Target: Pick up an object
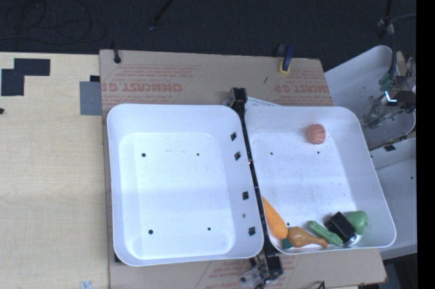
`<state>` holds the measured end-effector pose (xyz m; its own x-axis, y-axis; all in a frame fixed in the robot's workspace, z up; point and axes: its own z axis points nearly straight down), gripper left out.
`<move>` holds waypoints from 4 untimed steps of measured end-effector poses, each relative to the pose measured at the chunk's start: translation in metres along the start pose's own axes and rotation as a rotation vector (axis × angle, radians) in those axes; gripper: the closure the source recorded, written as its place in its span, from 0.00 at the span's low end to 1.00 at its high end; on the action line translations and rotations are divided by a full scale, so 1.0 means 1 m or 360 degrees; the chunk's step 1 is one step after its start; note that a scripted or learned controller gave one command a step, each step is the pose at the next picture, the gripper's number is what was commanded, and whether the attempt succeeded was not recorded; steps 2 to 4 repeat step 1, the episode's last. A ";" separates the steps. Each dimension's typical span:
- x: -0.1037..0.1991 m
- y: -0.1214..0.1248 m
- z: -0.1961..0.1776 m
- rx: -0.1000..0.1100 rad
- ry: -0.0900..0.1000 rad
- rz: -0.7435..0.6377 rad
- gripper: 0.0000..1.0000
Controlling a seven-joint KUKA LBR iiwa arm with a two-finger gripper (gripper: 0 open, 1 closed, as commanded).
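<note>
The right bin [306, 179] holds a small pink ball [315, 134] near its far wall. A cluster lies along its near edge. There, an orange carrot-shaped piece [274, 218] rests against the left wall, with a tan-orange piece [302, 236] beside it. To their right a long green item [324, 233] lies next to a black block [342, 226]. A round green object [357, 219] sits in the near right corner, touching the block.
The left bin [177, 185] sits beside the right one, and black clips [246, 172] join them along the seam. Both rest on brown cardboard [204, 80] with a blue clamp [285, 58] at its far edge. A white mount with cables [387, 94] stands at the right.
</note>
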<state>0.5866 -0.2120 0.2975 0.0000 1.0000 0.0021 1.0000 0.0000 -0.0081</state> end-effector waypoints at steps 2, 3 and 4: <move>0.001 0.004 0.106 0.0008 0.0004 0.0000 1.00; 0.001 0.004 0.106 0.0008 0.0004 0.0000 1.00; 0.001 0.004 0.106 0.0008 0.0004 0.0000 1.00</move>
